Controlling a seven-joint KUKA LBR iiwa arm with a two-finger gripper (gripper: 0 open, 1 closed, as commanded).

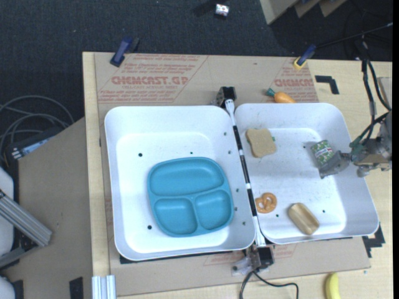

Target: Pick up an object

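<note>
Tool (335, 164) near right edge of table, in right bin (355, 226); grip state impossible to tell. Green can (321, 149) touching or just left of tool tip, toward bin centre.

Robot gripper (333, 164) at the right edge of the right bin (358, 220): small dark grey fingers, blocky in outline, joined to a lighter grey and tan wrist housing (374, 156) with a metallic sheen. Small green spot on the housing's upper side. Thin black cables (373, 108) looping down from above to the housing, along the bench's right edge. Finer detail such as screws or markings too small to tell.
</note>
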